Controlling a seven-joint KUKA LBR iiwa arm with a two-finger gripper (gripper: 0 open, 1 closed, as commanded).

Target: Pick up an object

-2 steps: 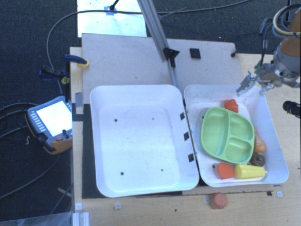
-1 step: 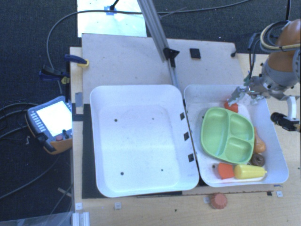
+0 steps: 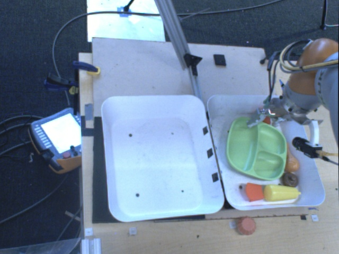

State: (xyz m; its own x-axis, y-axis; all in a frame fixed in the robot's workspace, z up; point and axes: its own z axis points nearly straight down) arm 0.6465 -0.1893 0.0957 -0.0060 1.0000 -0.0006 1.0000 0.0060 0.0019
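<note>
1. Right now the gripper (image 3: 263,115) sits over the far edge of the right bin (image 3: 222,142), at the upper rim of the green divided plate (image 3: 257,150). Metal fingers are small and blurred; cannot tell if they are apart or together, and nothing is seen between them.
2. Arm (image 3: 310,81) comes in from the right, orange band above the wrist, cables looped near it.
3. Green divided plate lies flat in the right bin, its top edge touching or just under the gripper; can't tell which.
4. Small red bit (image 3: 267,120) just beside the gripper, at the plate's upper rim.
5. Yellow object (image 3: 280,193) lies along the near wall of the right bin, well apart from the gripper.
6. Orange-red block (image 3: 253,191) just beside the yellow object, on its left.
7. Brown round object (image 3: 289,179) and an orange one (image 3: 292,165) sit by the plate's right side.
8. Left bin (image 3: 159,157) is beside the right bin.
9. Reddish disc (image 3: 245,226) lies on the counter (image 3: 137,62) in front of the right bin.
</note>
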